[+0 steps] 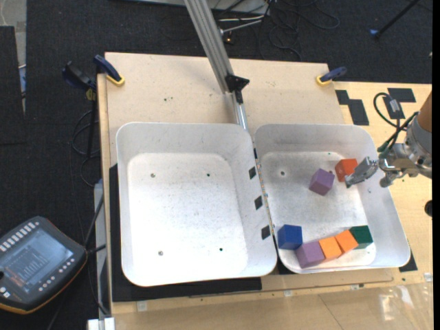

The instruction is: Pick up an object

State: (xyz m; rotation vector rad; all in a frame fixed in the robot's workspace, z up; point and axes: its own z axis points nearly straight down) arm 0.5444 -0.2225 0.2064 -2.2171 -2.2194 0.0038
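Over the right bin (385, 205), by its far right wall, the gripper (371, 172) hangs low, metal fingers angled left toward an orange-red block (346, 166) sitting on the bin floor near that wall; one dark finger (357, 176) lies just against the block's near side, but whether the fingers are spread or pressed together, I cannot tell from here, and the block does not show between them. Just left of it rests a purple cube (321, 181), tilted on the speckled white floor, close to the orange-red one. Down at the near edge of the same bin, a row: a blue cube (289, 236) near the divide, then a purple block (309, 253), an orange block (331, 246) and a green block (361, 236), the last three touching in a slanted line. All are small, matte, hard-edged cubes. The bins are shallow, smooth white plastic with rounded corners, dusted with dark specks. The left bin (130, 150) shows its speckled floor and a few small dark dots. Both sit on a pale, flat board (179, 88), with a slim metal pole (206, 33) slanting across the far side.
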